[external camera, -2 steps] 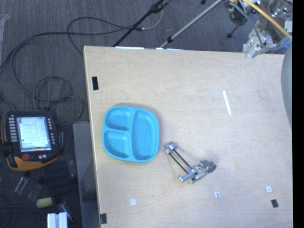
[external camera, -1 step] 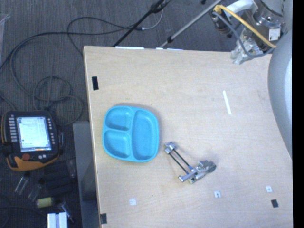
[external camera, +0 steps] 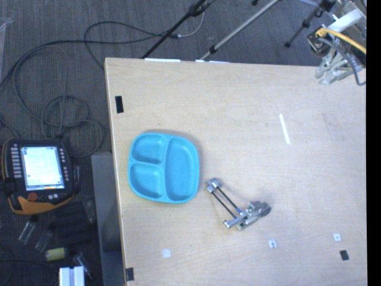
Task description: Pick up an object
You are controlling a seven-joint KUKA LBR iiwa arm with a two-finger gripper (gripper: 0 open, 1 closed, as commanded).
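Here we see a pale wooden worktop (external camera: 250, 100) with a blue divided plate (external camera: 164, 167) lying flat toward its left side, three compartments facing up. Just to the plate's right, apart from its rim, a metal clamp-like tool (external camera: 237, 207) lies on its side, its twin rods running diagonally down to a grey head. The pincer (external camera: 336, 69) hangs at the far right corner, well apart from both things; we cannot tell how its fingers stand, and nothing shows between them. A handheld control pendant (external camera: 40, 170) lies on the floor at left.
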